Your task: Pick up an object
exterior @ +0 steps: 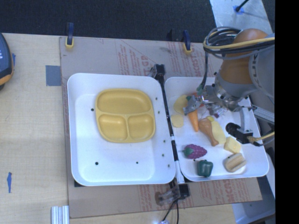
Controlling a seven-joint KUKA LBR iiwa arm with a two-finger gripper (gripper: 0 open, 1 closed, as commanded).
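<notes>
My gripper (191, 105) hangs low over the back left part of the right bin (261, 169), reaching in from the right. It sits right at the top end of an orange carrot (194, 121). Close by lie a pale yellow round slice (179, 104), a smaller yellow slice (177, 121) and a brown drumstick (209, 131). Nearer the front lie purple grapes (195, 151), a green pepper (204, 168), a yellow wedge (232, 145) and a bread roll (234, 162). The arm's body hides the bin's back right corner.
The left bin (79, 162) holds a yellow three-compartment plate (125, 114). A black clip (159, 70) sits where the two bins meet at the back, and another clamp (174, 194) at the front. Blue clamps (69, 34) pin the cardboard base.
</notes>
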